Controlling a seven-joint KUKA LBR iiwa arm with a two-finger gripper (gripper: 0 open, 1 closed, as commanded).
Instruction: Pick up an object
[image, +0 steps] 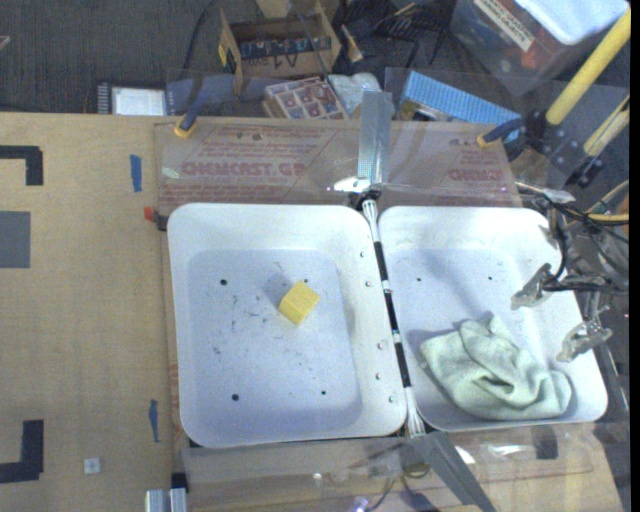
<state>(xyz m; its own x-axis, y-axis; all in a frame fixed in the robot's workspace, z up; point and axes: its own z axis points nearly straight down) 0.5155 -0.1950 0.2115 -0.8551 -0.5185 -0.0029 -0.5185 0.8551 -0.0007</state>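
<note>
1. At the right edge of the right bin, we see the gripper low over the rim, its two fingers spread apart with nothing between them.
2. We find a crumpled pale cloth in that bin's near part, just beside the gripper but apart from it.
3. We see a small yellow block lying alone near the middle of the left bin.
</note>
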